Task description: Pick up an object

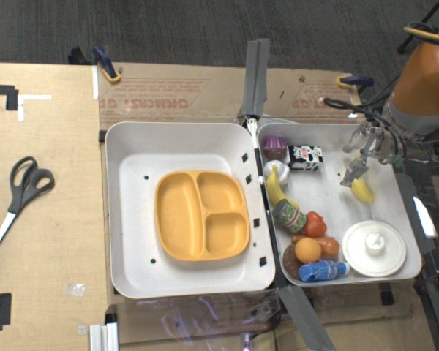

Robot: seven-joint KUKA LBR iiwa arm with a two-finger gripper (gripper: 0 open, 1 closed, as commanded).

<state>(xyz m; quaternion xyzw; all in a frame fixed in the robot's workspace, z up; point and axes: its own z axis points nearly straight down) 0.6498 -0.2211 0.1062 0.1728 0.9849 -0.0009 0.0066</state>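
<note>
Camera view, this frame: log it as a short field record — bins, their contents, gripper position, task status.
left bin: yellow divided tray
right bin: banana, small lemon-yellow piece, orange, blue bottle, white lid, black-and-white carton
gripper: over the right bin's upper right, just above the small yellow piece
grasp: nothing visibly held
bench, left: scissors
task status: no object lifted yet

A yellow-orange divided tray point(202, 215) sits in a white bin point(124, 196). The carton point(305, 157) is black-and-white patterned; the banana point(275, 187) yellow, the bottle point(322, 270) blue.
</note>
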